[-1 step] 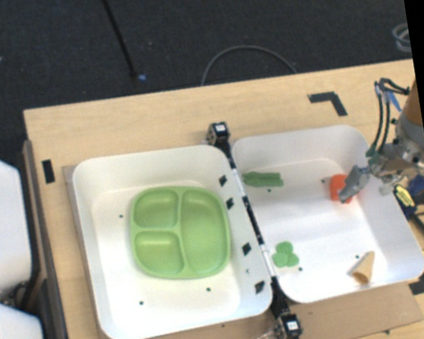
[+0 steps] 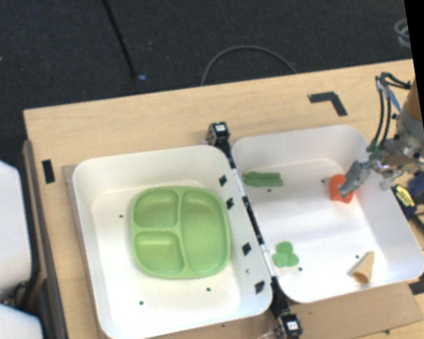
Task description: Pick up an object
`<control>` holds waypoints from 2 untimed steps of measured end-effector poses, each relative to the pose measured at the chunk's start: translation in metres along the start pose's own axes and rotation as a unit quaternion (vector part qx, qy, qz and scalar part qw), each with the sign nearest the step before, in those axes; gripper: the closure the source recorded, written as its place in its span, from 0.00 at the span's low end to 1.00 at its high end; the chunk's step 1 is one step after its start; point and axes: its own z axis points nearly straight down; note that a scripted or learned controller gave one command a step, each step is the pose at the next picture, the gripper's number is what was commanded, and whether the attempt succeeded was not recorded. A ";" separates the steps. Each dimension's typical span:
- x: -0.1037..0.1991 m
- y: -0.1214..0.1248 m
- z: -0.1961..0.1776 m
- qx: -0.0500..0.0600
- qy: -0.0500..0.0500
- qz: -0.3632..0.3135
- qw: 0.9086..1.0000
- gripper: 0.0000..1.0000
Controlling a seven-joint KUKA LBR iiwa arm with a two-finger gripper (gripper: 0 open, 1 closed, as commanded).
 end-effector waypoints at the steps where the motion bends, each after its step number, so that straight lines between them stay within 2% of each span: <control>1: -0.001 -0.007 0.061 0.003 0.000 0.001 1.000 0.00; 2: -0.002 -0.007 0.114 0.001 0.000 0.002 1.000 0.00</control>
